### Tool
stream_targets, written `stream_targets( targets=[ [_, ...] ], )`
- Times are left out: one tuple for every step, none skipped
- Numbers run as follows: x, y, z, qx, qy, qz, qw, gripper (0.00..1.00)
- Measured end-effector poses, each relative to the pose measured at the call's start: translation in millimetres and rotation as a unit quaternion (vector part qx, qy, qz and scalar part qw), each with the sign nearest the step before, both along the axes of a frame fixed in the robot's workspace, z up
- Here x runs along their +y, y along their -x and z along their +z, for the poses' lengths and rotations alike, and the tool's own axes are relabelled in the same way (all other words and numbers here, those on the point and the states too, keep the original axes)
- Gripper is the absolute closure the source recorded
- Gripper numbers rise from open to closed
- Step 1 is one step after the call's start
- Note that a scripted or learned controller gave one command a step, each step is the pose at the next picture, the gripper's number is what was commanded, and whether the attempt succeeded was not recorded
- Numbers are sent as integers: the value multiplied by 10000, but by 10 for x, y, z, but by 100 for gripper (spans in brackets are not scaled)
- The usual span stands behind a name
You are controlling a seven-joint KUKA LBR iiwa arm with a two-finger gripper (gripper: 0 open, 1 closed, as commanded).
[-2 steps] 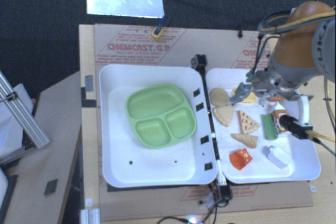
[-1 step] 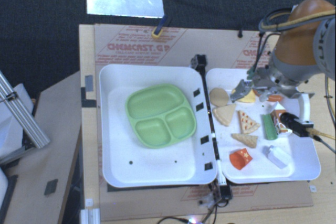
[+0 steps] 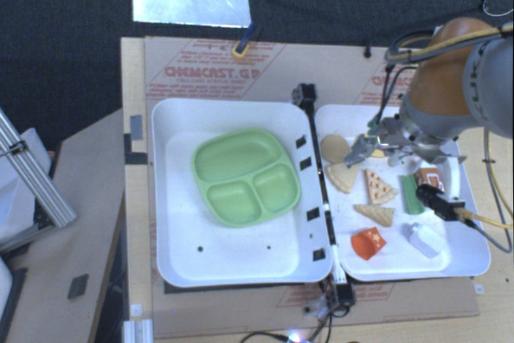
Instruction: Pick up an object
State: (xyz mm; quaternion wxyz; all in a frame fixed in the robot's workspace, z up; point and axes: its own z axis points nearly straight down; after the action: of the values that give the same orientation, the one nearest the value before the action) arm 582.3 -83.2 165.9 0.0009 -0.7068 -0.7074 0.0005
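Several small objects lie close together in the right bin (image 3: 474, 257), and that crowding is the main hazard for this pick. The gripper (image 3: 363, 149) hangs low over the bin's upper-left part, near a round tan piece (image 3: 334, 147) and a pale wedge (image 3: 342, 177). Its two fingers appear to stand apart with nothing between them; the view is small, so this reading is tentative. No object is held.

Candidate objects further down the bin: a triangular pizza-like slice (image 3: 379, 187), a tan wedge (image 3: 376, 214), a red piece (image 3: 368, 243), a green bar (image 3: 411, 194) and a white bottle (image 3: 422, 239).

Likely failure causes:

1. Flat objects. The tan pieces lie flush on the bin floor. Fingers closing above them would likely close on air or skid across the top.
2. Neighbour contact. The round piece and the pale wedge lie just beside each other. A descent between them would likely push both aside instead of capturing one.
3. Wall proximity. The gripper is near the divider (image 3: 317, 173) between the bins; an offset toward it risks a finger striking the rim.

The green tray (image 3: 245, 177) in the left bin (image 3: 173, 245) is well apart from the gripper.
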Motion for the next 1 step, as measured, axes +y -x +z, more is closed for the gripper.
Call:
stream_targets(
  targets=[
    [9,93,-586,11,-1,-1,10000,0]
  ],
)
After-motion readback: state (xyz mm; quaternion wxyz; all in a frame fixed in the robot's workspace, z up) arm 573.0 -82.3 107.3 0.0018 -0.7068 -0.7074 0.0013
